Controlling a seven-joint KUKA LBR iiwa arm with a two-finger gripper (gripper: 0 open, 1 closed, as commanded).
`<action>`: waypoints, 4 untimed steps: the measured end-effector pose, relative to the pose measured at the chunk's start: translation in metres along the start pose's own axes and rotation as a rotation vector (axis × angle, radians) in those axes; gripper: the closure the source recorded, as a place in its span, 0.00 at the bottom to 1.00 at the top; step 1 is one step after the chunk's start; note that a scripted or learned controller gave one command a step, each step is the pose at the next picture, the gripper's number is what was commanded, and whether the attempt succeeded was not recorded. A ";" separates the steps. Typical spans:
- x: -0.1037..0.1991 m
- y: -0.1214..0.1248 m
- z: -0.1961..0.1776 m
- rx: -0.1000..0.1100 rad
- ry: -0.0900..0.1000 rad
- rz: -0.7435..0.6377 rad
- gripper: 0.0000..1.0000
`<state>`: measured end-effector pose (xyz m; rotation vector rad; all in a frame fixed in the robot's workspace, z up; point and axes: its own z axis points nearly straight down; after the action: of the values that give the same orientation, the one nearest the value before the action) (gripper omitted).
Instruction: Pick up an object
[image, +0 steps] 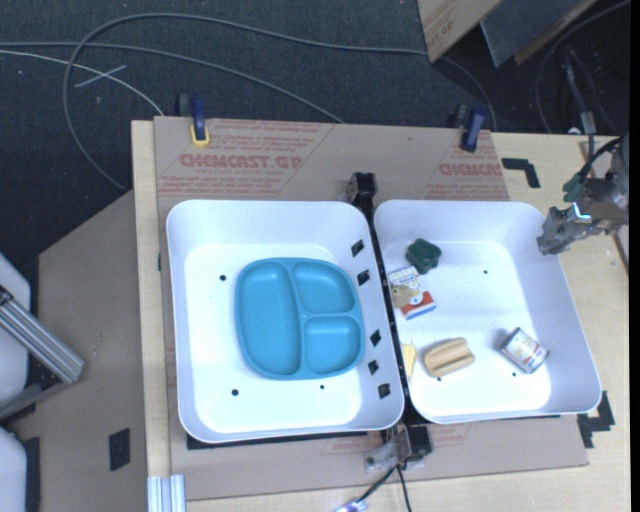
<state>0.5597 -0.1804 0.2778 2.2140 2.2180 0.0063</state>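
Observation:
The right bin (560, 300) holds a dark green lump (424, 254), a small red and white packet (410, 295), a tan bread-like block (447, 357) and a small silver can (523, 350) lying on its side. My gripper (560, 237) hangs at the bin's far right rim, above and to the right of these objects, apart from all of them. Nothing shows between its fingers.
The left bin (200, 330) holds a blue divided plate (299, 317). Black clips run along the seam between the bins (366, 300). Blue clamps (199, 118) hold the cardboard backing at the far edge. Cables lie on the dark floor beyond the bench.

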 end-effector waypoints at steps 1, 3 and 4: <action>0.051 0.013 -0.001 0.006 0.003 -0.003 1.00; 0.161 0.038 0.024 0.011 0.005 -0.005 1.00; 0.211 0.032 0.025 0.011 0.005 -0.004 1.00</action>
<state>0.5915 0.0306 0.2525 2.2175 2.2308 -0.0006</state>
